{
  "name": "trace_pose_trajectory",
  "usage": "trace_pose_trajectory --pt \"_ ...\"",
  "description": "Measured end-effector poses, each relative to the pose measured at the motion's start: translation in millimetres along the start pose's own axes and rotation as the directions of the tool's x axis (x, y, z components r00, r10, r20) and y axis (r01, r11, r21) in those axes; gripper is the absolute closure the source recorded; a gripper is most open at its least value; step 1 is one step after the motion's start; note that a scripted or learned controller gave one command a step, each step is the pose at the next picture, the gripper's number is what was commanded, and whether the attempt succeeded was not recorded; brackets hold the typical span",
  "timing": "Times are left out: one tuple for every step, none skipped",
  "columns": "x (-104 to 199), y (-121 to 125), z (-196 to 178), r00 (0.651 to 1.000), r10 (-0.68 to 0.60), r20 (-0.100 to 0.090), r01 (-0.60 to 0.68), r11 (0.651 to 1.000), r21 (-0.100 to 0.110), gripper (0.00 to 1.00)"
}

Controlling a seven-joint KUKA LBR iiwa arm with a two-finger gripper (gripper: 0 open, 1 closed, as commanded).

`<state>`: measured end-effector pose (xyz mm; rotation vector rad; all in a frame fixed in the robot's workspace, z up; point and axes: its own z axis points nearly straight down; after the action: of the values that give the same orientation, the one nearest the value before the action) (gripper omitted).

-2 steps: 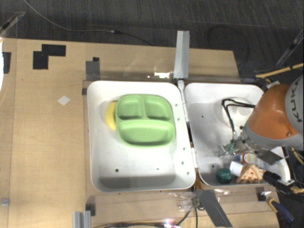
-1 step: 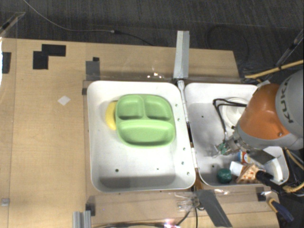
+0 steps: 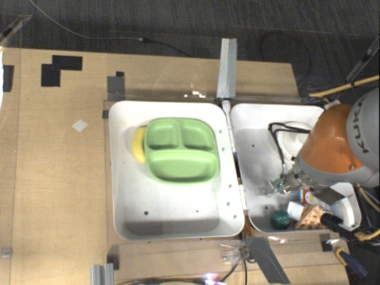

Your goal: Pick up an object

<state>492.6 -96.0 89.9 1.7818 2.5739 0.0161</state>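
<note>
The arm, with its orange band [image 3: 332,144], hangs over the right bin [image 3: 258,159]. My gripper [image 3: 284,186] is low in that bin's right half, just above a cluster of small objects; its fingers are hard to make out. Below it lie a dark green ball [image 3: 280,219], a white tube-like item [image 3: 296,208] and an orange-brown patterned piece [image 3: 309,217]. In the left bin [image 3: 127,206] a green divided tray [image 3: 180,149] rests over a yellow object [image 3: 138,144], which peeks out at its left side.
A black cable [image 3: 279,136] loops over the back of the right bin. A metal post [image 3: 227,67] stands behind the divider between the bins. Wooden bench surface spreads to the left with black markers [image 3: 59,69].
</note>
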Motion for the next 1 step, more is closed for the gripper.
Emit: trace_pose_trajectory --pt "0.9 -0.2 -0.1 1.000 0.014 0.003 -0.014 1.000 -0.001 1.00"
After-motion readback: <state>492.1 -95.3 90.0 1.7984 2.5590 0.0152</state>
